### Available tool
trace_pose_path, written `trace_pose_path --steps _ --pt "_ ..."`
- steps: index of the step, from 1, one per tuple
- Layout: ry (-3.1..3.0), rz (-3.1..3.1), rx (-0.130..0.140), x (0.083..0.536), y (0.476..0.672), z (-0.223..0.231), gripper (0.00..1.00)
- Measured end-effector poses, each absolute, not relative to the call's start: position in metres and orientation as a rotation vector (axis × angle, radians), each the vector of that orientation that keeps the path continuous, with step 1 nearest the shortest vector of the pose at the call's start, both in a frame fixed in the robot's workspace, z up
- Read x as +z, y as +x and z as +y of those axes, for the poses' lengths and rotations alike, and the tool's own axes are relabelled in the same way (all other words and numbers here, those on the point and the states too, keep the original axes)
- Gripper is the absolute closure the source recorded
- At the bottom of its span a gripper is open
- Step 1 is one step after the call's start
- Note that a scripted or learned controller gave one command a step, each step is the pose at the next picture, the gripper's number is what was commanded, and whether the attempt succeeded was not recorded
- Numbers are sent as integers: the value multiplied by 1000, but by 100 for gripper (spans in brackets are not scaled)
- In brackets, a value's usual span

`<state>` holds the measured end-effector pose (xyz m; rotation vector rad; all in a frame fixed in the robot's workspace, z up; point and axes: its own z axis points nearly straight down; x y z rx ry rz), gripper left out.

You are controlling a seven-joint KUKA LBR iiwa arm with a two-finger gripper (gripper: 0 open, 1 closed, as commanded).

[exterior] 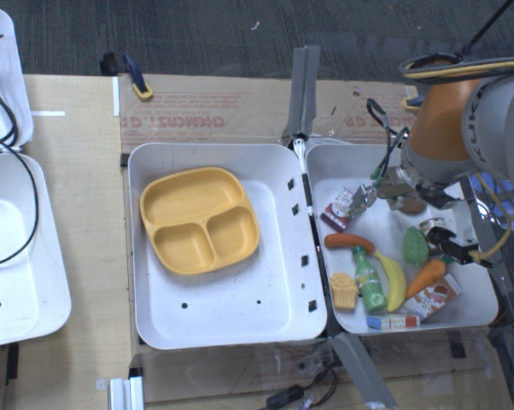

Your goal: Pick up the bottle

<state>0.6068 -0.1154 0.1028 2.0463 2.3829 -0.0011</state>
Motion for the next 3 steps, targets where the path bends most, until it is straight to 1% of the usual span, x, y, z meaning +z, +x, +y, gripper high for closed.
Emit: trace_pose_path --steps 1,2,3 --pt "1910 2495 -1 172 548 -126 0" --pt "1877 2522 -1 91 494 -121 0" --pt "1968 2447 -1 153 491 -166 0"
